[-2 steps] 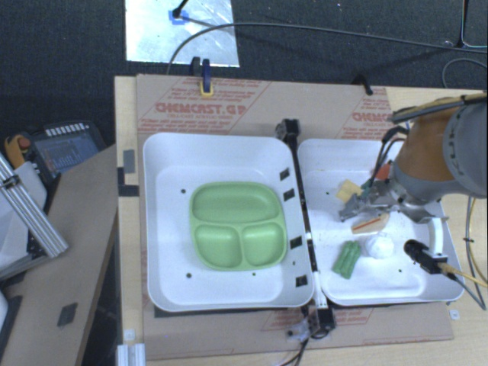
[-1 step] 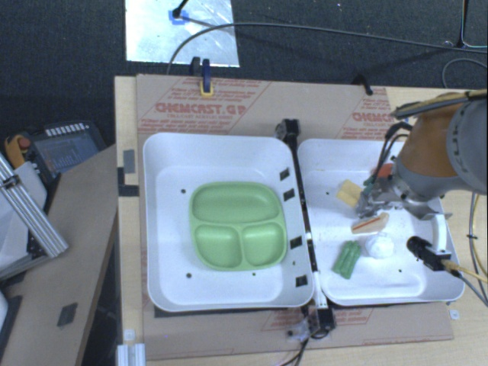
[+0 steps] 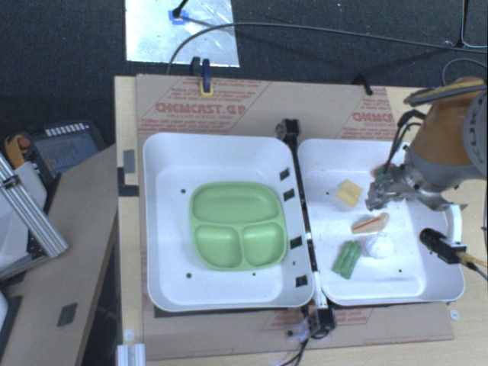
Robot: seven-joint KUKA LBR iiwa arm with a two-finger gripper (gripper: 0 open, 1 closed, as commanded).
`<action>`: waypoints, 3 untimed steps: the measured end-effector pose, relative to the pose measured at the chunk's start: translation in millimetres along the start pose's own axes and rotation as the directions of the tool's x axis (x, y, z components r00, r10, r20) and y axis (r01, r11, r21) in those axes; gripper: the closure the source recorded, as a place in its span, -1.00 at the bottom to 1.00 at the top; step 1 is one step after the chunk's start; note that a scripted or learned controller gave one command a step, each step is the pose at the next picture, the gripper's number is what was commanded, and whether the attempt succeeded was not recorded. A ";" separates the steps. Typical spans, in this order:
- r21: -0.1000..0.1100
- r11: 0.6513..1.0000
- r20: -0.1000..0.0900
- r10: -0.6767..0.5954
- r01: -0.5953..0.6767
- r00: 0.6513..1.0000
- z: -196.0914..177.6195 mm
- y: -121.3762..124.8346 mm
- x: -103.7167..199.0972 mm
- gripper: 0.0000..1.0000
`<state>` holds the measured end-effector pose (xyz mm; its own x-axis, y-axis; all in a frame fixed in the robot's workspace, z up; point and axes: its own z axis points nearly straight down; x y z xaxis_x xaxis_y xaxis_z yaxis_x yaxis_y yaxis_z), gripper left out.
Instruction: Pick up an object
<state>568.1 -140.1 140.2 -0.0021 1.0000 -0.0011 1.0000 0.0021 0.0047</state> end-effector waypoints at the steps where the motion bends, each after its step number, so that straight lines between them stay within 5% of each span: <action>1: -0.003 1.000 0.001 0.002 -0.002 1.000 -57.3 -5.2 -7.5 1.00; 2: -0.002 1.000 0.001 -0.002 0.002 1.000 -100.8 -3.3 -7.9 1.00; 3: 0.002 1.000 -0.002 -0.007 0.007 1.000 -105.0 1.2 37.9 1.00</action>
<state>568.7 -102.1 245.2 -0.0093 1.0000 0.0012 1.0000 0.0093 0.0031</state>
